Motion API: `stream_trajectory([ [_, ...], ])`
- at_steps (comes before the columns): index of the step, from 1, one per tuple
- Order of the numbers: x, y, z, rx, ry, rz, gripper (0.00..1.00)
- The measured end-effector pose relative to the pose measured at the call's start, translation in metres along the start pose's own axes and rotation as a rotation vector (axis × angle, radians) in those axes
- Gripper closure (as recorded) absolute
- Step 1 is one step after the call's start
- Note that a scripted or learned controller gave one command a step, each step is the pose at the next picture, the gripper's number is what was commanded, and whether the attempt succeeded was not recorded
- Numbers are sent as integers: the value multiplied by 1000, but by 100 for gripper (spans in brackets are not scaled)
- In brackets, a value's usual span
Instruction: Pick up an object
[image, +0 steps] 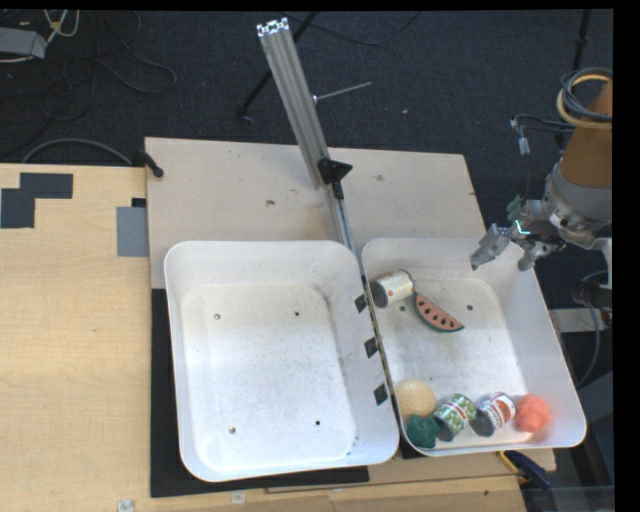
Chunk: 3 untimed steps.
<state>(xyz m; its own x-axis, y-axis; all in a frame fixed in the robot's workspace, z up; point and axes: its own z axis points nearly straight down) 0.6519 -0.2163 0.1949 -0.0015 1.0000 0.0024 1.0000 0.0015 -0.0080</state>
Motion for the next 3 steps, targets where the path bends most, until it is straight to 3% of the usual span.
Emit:
stream_trajectory([
  [1, 1, 1, -3, -4, -2, -4, 0],
  [3, -1, -6, 106, -4, -2, -2, 0],
])
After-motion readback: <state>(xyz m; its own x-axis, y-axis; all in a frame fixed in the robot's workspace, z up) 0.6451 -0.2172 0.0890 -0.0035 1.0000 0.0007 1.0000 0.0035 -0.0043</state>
